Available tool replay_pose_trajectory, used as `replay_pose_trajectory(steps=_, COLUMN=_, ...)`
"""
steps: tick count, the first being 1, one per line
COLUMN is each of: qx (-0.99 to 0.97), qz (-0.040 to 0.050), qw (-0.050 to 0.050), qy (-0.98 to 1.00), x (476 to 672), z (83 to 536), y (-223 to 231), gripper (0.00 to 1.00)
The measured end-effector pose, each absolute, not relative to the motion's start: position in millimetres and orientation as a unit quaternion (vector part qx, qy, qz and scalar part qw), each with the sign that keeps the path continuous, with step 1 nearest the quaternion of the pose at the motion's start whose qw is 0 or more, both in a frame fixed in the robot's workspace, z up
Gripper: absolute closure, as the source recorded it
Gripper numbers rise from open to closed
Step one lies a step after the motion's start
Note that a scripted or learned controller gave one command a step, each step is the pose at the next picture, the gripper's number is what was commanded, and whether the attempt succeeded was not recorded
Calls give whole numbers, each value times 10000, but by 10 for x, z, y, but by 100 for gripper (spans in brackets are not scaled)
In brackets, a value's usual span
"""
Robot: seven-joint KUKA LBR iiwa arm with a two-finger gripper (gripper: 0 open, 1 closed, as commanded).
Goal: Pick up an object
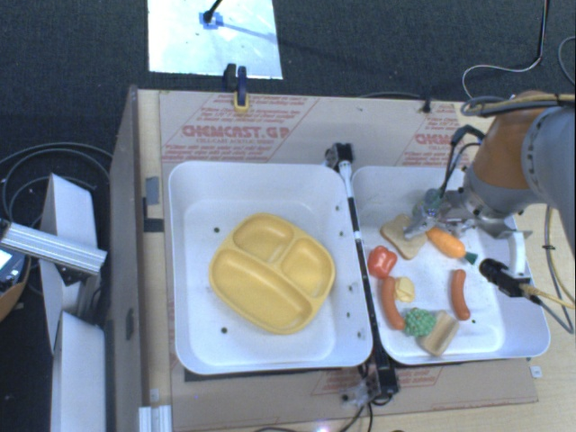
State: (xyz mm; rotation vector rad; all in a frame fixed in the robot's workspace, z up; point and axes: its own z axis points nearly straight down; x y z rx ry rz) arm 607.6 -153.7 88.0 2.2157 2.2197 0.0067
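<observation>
The right bin (520, 329) holds several toy foods. A tan bread slice (394, 237) lies at its upper left, with an orange carrot (447, 243) just to the right of it. My gripper (423, 222) is low in this bin, pointing down-left, its tip over the right edge of the bread slice and touching or nearly touching the carrot's left end. Nothing is visibly lifted. Below lie a red pepper (382, 261), a small yellow piece (405, 289), two red sausages (390, 303) (459, 293), a green broccoli (418, 321) and a tan wedge (439, 334).
The left bin (193, 241) holds a yellow divided plate (273, 271). A black divider bar (358, 241) runs between the bins. The arm's grey wrist and orange band (504, 156) hang over the right bin's upper right, with a black cable fitting (500, 275) near the sausage.
</observation>
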Motion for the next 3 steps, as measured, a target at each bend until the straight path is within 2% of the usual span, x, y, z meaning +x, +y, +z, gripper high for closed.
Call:
replay_pose_trajectory(steps=1, qx=7055, qz=30, qw=41, qy=7087, x=6487, z=880, y=-1376, gripper=0)
replay_pose_trajectory(steps=2, qx=7055, qz=18, qw=28, qy=7087, x=6684, z=866, y=-905, gripper=0)
replay_pose_trajectory(steps=3, qx=7044, qz=19, qw=37, qy=7098, x=6690, z=972, y=-910, gripper=100)
